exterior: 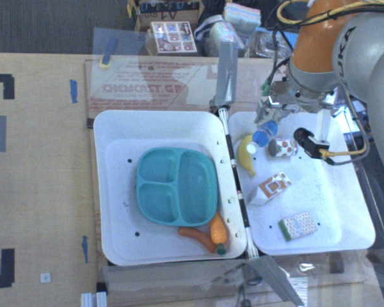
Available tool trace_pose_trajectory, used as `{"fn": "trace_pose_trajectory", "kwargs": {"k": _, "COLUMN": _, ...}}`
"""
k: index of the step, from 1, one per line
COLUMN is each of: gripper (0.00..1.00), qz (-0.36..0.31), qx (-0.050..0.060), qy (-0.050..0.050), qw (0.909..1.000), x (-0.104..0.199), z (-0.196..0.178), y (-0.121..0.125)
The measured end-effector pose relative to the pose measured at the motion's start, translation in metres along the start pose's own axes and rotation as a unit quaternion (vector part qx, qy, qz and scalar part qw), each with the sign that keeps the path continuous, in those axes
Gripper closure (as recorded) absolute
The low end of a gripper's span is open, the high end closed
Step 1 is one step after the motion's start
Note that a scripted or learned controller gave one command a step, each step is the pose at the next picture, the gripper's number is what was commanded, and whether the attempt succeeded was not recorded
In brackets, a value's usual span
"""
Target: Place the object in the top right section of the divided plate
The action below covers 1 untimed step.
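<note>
Carrot [202,235] nearest the camera, lying along the front wall of the left bin [115,146]; an orange rounded piece with a green stub [218,233] sits against its right end. Both just beside the front rim of the divided plate [177,187], touching or nearly so, hard to tell which. Plate is teal, three sections, flat on the bin floor, nothing in any section.

Right bin [345,210], front to back: a small green-and-white patterned block [298,225] near the front, well apart from the rest. Next, a small carton with orange-brown marking [272,187], tilted, near the bin's left wall. Farther back, a yellow banana-shaped item [246,153] against the left wall, its upper end close to a blue bottle [264,134] with a white cap. Just right of the bottle, a small white-and-brown spotted item [282,148].

Gripper [269,110] at the rear of the right bin, just above the blue bottle; whether the fingers are parted or closed cannot be told, nothing visibly between them. A black fitting [307,141] with a yellow cable hangs off the arm [345,37] beside the spotted item.

Beyond the bins: a cardboard sheet with red lettering [147,85], then a box of clutter [169,18] on the floor.
</note>
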<state>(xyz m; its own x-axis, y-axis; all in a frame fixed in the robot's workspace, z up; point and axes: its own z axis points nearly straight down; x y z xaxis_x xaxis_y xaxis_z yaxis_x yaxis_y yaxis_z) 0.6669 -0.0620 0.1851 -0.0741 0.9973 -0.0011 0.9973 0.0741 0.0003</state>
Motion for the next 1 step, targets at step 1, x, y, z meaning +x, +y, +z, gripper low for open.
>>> {"fn": "trace_pose_trajectory", "kwargs": {"k": 1, "gripper": 1.00, "qz": -0.137, "qx": 0.000, "qy": 0.001, "qw": 0.9906, "x": 0.0644, "z": -0.0002, "y": 0.0046}}
